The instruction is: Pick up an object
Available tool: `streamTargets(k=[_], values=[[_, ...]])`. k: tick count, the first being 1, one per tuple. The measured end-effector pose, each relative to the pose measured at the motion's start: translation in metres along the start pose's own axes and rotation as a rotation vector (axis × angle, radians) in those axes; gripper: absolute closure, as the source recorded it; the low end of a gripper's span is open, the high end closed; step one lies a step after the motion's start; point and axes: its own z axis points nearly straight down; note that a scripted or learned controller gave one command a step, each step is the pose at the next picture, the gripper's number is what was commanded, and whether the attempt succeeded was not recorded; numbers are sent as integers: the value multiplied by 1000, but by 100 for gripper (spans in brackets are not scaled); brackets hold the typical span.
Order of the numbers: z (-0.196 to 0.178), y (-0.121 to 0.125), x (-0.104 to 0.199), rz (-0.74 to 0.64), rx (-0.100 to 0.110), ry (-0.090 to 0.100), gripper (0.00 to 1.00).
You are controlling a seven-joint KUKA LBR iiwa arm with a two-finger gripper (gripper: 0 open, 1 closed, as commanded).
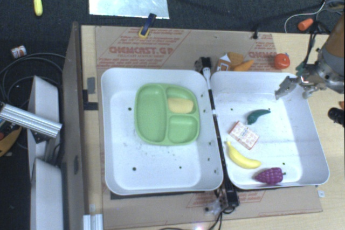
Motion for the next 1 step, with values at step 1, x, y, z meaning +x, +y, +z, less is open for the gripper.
streamTargets(k=[1], values=[[79, 16, 34, -4, 5, 3, 0]])
